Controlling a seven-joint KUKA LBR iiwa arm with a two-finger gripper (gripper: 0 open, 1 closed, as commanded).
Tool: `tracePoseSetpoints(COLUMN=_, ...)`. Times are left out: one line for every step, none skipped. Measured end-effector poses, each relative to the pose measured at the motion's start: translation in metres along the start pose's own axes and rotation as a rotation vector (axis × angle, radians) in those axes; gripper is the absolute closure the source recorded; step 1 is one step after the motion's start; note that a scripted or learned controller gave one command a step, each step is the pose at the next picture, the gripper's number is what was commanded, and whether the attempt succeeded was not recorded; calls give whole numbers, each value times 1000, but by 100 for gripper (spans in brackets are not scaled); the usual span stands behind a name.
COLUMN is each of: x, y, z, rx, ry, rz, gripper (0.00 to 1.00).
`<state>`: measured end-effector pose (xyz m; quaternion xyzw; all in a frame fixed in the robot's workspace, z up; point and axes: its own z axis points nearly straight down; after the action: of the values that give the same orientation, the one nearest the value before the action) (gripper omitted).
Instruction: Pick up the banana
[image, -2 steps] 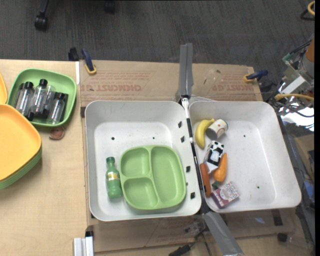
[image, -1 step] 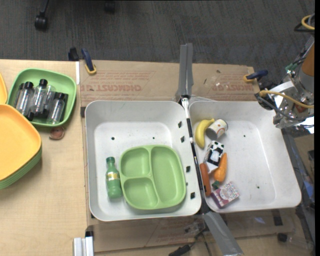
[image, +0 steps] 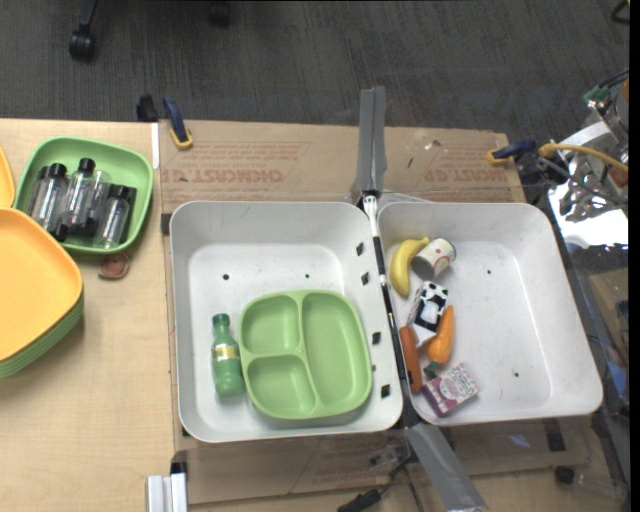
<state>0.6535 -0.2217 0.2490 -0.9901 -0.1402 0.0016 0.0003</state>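
The yellow banana (image: 403, 265) lies in the right bin (image: 520, 330), near that bin's far left corner and close to the divider between the bins. It curves along the wall, and its upper end touches a small white cup (image: 434, 258) lying on its side.
Below the banana lie a black-and-white item (image: 430, 304), an orange carrot (image: 442, 337), a red-orange stick (image: 410, 357) and a pink packet (image: 451, 388). The left bin (image: 200, 250) holds a green divided plate (image: 302, 352) and a green bottle (image: 227, 356). A green tray of bottles (image: 85, 195) and orange plates (image: 35, 290) sit at left.
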Motion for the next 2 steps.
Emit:
tracePoseSetpoints(x=-10, y=-3, z=-59, rx=0, ry=0, rz=76, gripper=100)
tracePoseSetpoints(x=-40, y=-12, z=24, rx=1, ry=-1, rz=36, gripper=100)
